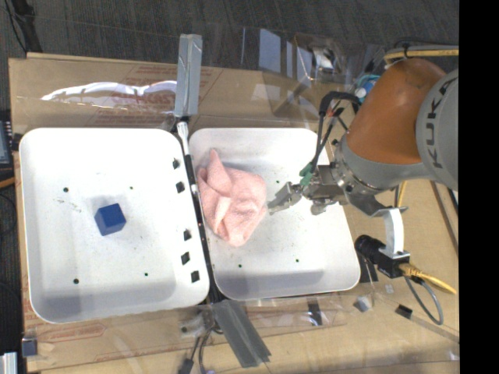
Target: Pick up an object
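Camera view: crumpled pink cloth (229, 196) lies in right white bin (269, 287), against its left wall. Gripper (281, 199) sits just right of cloth, seemingly lined up for it; claw width indiscernible. Small blue cube (111, 218) well left.

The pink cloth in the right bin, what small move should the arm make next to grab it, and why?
Probably a short slide left and down onto the pink cloth. The gripper sits just off the cloth's right edge in the right bin, with nothing seen between its fingers, so the cloth is the nearest thing to take.
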Available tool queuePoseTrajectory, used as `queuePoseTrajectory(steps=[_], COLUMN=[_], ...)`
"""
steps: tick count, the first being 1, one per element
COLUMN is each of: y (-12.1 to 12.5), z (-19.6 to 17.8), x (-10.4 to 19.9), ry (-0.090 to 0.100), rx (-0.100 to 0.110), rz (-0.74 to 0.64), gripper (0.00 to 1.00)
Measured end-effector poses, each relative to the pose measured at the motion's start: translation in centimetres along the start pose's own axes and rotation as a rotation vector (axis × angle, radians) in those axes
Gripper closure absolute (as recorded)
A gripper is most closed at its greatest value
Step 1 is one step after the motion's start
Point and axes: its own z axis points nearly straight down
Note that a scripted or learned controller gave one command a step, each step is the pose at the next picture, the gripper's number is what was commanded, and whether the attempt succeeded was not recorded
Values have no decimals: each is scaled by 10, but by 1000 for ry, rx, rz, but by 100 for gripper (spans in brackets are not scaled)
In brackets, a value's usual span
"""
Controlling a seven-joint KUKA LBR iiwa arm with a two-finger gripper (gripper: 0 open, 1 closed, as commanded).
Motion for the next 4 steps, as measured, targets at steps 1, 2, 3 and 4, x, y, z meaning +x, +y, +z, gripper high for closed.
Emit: queuePoseTrajectory(steps=[1,2,3,4], y=[61,107,155,118], z=[121,169,168,167], x=[18,1,-11,-58], ry=[0,1,0,-2], rx=[-6,-14,-16,-21], rz=[-175,-104,-110,-264], gripper=[0,0,0,0])
